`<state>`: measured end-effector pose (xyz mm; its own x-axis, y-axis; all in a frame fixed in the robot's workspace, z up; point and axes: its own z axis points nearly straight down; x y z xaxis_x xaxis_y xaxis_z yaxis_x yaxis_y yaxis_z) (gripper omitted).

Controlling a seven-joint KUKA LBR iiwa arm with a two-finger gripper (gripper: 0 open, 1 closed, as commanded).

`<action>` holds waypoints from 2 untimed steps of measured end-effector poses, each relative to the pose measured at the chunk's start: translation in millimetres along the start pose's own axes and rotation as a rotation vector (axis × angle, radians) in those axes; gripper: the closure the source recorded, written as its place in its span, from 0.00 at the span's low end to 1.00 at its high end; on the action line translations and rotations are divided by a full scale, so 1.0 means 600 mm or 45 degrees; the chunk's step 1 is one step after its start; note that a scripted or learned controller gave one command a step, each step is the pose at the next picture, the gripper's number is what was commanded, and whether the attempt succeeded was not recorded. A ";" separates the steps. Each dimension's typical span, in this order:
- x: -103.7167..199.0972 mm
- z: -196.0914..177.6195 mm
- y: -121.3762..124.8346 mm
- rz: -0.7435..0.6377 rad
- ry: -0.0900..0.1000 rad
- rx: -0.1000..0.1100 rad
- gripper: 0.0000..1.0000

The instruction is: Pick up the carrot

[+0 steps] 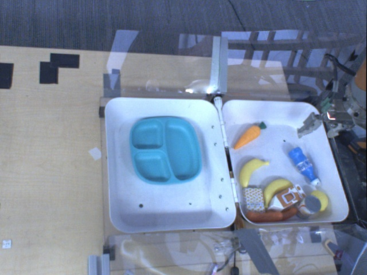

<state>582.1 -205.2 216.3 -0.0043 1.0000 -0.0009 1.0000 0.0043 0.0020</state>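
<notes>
The carrot (248, 137) is orange with a small green top. It lies tilted in the upper left part of the right bin (275, 112), green end pointing up and right. My gripper (321, 125) hangs over that bin's upper right corner, well to the right of the carrot and apart from it. Its fingers (307, 125) are spread open with nothing between them.
A blue bottle (301, 164) lies below the gripper. Along the bin's front are yellow bananas (252, 171), a small carton (288, 197), a red sausage (269, 215), a waffle square (254, 198) and a grey can (311, 205). The left bin (120, 211) holds a blue divided plate (166, 149).
</notes>
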 end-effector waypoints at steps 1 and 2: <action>0.002 0.028 -0.039 -0.140 0.000 -0.001 0.00; 0.112 0.155 -0.002 -0.013 0.000 0.000 0.00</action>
<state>580.8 -138.3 123.2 -0.0146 0.9999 -0.0006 0.9999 0.0146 0.0018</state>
